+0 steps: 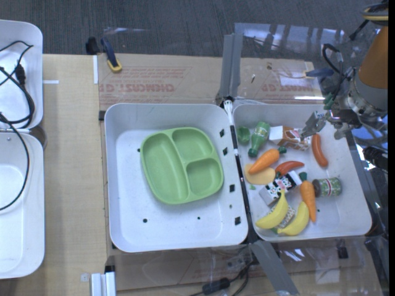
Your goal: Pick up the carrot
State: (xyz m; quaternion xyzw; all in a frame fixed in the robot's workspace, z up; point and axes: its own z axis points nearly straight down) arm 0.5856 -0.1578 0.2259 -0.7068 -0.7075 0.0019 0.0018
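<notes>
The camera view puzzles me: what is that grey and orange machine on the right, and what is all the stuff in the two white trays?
It is a robot arm, filmed by one camera above the bench. Its gripper hangs over the right bin, which holds toy food: a carrot, another carrot, bananas, a sausage, a green bottle and a small can. The left bin holds a green divided plate. Nothing is visibly held.
</notes>
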